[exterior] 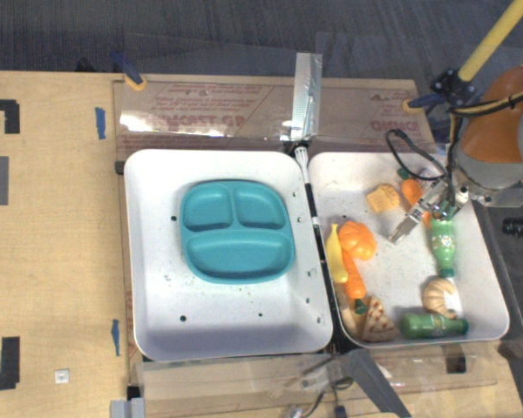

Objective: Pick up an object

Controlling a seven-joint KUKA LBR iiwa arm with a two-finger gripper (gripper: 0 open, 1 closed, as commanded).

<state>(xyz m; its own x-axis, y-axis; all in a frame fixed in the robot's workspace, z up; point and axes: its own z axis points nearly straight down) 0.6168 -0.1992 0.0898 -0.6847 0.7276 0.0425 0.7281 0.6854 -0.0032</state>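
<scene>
Reaching in from the right, with the grey arm (497, 168) and its orange band (497, 129) above the far right corner of the right bin (492, 273). Hanging the gripper (407, 224) low over the upper middle of that bin, just beside a tan cracker-like piece (383, 198) on its left and a small orange piece (410, 190) behind it. Not being able to tell whether the jaws are standing wide or narrow, and seeing nothing clearly held between them. Lying just to the right of the gripper, a green bottle (443, 244), pointing along the bin's length. Resting along the bin's left wall, a yellow piece (334, 249), touching an orange pepper-like toy (357, 238) and a carrot (355, 279) below it. Sitting at the near edge, a brown ribbed piece (375, 318), perhaps a shell or a cone, then a second green bottle (431, 325) lying on its side, with a beige croissant-like piece (436, 294) just above it. Holding a teal divided plate (237, 231) near its middle, the left bin (148, 259), touching the right bin side by side.
</scene>
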